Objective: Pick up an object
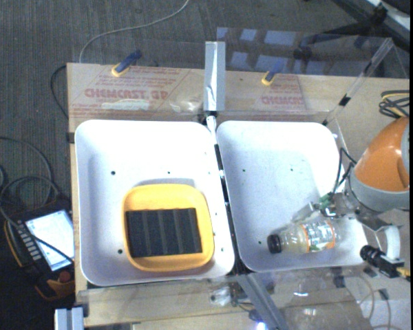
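Counter (124, 95): two white bins.
Lower right: bottle (304, 238) lying sideways.
Lower left: yellow tray (168, 229).
Pincer (337, 205): grip state unclear.

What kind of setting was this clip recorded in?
Likely a robotics lab bench: two white bins on a board over carpet, loose cables, an office-chair base, and the arm above a lying bottle.
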{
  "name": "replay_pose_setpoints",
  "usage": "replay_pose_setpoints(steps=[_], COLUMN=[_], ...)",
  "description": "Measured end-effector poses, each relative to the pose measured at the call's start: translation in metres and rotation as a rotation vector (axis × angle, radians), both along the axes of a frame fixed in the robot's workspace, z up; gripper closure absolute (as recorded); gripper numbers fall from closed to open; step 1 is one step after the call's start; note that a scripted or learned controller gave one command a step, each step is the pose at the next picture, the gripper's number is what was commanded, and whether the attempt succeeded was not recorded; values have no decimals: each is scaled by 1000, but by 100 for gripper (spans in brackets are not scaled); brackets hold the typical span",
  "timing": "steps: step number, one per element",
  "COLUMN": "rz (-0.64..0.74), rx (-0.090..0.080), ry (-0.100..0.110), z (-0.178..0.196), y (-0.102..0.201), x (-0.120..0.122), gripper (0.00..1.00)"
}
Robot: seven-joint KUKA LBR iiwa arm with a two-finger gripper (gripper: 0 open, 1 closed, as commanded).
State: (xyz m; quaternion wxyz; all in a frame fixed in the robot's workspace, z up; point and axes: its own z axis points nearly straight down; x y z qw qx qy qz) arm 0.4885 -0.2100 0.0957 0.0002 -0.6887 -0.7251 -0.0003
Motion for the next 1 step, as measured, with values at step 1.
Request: replay_pose_setpoints(steps=[1], rz=[2], rx=[0], ry=[-1], z=[10], y=[1], x=[1], gripper=[100])
